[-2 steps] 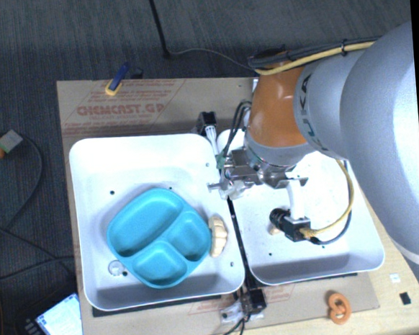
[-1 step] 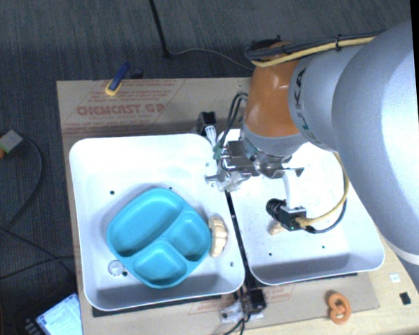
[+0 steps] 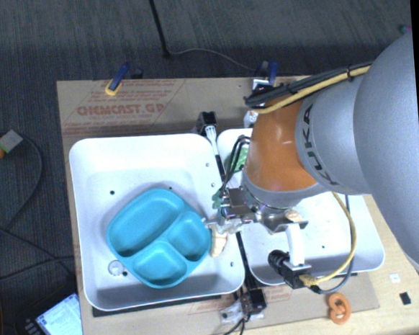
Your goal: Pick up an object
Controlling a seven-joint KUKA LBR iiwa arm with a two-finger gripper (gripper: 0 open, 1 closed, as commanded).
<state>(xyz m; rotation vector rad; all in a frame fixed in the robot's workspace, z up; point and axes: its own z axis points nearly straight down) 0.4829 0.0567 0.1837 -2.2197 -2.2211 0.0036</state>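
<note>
A blue divided plate [image 3: 157, 236] lies in the left bin [image 3: 93, 158], towards its front right. My gripper [image 3: 224, 216] hangs over the wall between the two bins, at the plate's right rim. A small cream piece [image 3: 217, 242] shows just below the gripper, against the plate's edge; what it is I cannot tell. A green thing [image 3: 237, 154] lies at the back left of the right bin [image 3: 360, 252], mostly hidden under the orange band of the arm [image 3: 281, 157]. Nothing is seen held.
The big grey arm covers most of the right bin. Blue clamps [image 3: 118, 76] [image 3: 270, 70] sit on the bench's back edge. An orange ring [image 3: 339, 307] lies on the bench at the front right. Cables run across the floor to the left.
</note>
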